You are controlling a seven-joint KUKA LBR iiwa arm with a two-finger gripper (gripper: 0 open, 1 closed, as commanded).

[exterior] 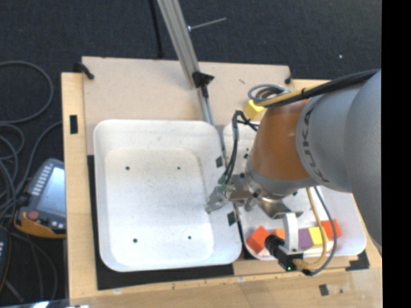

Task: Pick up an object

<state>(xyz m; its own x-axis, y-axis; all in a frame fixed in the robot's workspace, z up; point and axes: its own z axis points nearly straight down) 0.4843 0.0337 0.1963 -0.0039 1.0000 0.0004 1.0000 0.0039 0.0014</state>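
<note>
My arm's orange band (282, 143) and grey wrist hang over the right bin (357, 235) and hide most of it. The gripper (271, 206) sits below the wrist, low over the bin's front left part. Along the bin's front edge lie an orange block (258, 237), a purple block (298, 237), a yellow block (315, 237) and another orange piece (331, 228). The first orange block lies just in front of the gripper. Nothing is visibly held.
The left bin (103, 140) lies beside the arm, its right wall close to the gripper. A slanted aluminium post (183, 40) rises behind the bins. A teach pendant (43, 197) and cables lie off the bench's left edge.
</note>
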